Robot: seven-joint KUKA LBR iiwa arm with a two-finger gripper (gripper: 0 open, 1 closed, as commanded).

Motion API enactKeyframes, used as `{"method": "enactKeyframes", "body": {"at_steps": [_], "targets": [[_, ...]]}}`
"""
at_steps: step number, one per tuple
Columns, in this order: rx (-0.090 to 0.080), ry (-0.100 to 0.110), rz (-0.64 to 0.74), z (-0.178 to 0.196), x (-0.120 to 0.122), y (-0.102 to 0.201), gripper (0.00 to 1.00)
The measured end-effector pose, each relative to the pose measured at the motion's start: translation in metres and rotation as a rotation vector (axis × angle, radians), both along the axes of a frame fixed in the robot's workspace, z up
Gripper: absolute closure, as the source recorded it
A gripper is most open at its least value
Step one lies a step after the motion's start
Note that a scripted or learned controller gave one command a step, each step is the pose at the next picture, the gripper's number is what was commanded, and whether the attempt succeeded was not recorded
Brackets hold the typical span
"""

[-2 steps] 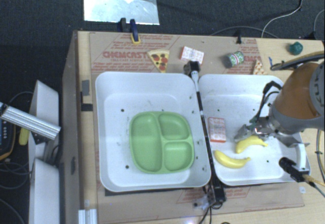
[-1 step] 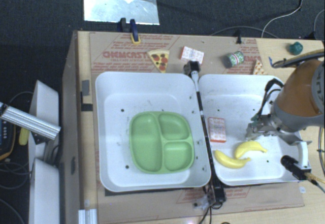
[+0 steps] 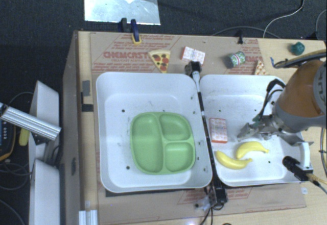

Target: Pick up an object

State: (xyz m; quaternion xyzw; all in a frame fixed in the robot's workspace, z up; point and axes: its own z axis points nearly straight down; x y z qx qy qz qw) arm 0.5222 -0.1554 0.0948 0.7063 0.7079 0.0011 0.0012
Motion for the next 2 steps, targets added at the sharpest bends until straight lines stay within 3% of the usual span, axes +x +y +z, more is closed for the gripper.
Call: {"method": "enactKeyframes", "body": {"at_steps": [1, 2], "targets": [[0.001, 0.003, -0.001, -0.010, -0.036, 0.028, 0.00], [0.000, 0.000, -0.001, 0.001, -0.035, 0.028, 1.00]]}}
